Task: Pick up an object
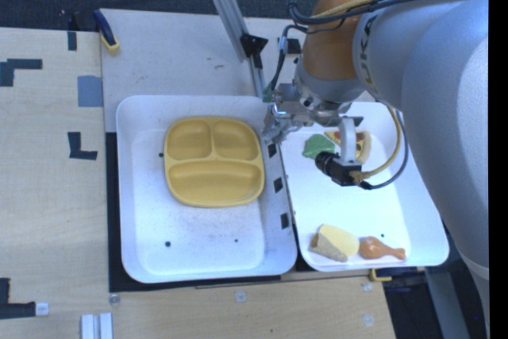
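Arm: my grey arm (429, 52) reaches in from the right of the view and covers the back right corner of the right bin; its orange band (341, 4) sits above the wrist.
Gripper: my gripper (274, 123) is low over the border where the two bins meet, in their back half, just beside the right rim of the yellow plate.
Gripper state: I cannot tell if it is wide or narrow, because my own wrist covers it from above.
Left bin: the left bin (135, 250) is white and shallow, and it holds one thing.
Plate: the yellow plate (213, 161) has three compartments and lies flat in the back half of the left bin, closer to the right wall than to the left one.
Right bin: the right bin (413, 210) is white and holds four small things.
Nearest things: the green piece (317, 144) lies in the back half of the right bin, near my gripper on its right; the yellow and red thing (363, 145) is just beside it, partly hidden, and I cannot tell what it is.
Front things: the cheese wedge (333, 241) lies near the front rim of the right bin, and the drumstick (381, 249), orange-brown, lies just beside it on the right.
Bench: the bench (48, 171) is pale wood with some dark marks at the left.
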You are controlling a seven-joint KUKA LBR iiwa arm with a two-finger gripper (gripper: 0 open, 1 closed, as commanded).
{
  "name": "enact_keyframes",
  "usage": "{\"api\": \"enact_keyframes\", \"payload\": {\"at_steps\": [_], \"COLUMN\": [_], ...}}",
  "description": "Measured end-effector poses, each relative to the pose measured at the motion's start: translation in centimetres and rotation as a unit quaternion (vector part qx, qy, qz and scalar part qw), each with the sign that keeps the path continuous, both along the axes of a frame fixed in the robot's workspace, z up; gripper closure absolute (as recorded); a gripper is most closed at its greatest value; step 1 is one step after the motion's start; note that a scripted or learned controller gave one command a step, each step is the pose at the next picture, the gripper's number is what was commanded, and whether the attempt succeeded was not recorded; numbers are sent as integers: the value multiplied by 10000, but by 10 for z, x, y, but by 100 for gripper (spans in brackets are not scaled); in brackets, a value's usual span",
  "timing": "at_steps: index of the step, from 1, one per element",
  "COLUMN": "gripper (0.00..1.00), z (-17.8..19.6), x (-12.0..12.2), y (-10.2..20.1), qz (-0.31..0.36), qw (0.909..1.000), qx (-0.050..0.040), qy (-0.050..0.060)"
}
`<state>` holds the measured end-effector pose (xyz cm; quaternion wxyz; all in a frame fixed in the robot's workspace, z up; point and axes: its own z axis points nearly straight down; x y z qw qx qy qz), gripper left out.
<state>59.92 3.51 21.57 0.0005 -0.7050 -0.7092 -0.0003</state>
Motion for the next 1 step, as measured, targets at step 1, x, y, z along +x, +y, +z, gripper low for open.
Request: {"api": "enact_keyframes", "payload": {"at_steps": [1], "gripper": [100], "z": [7], "x": [-2], "y": [54], "qz": [0], "qw": [10000], "qx": [0], "qy": [6]}}
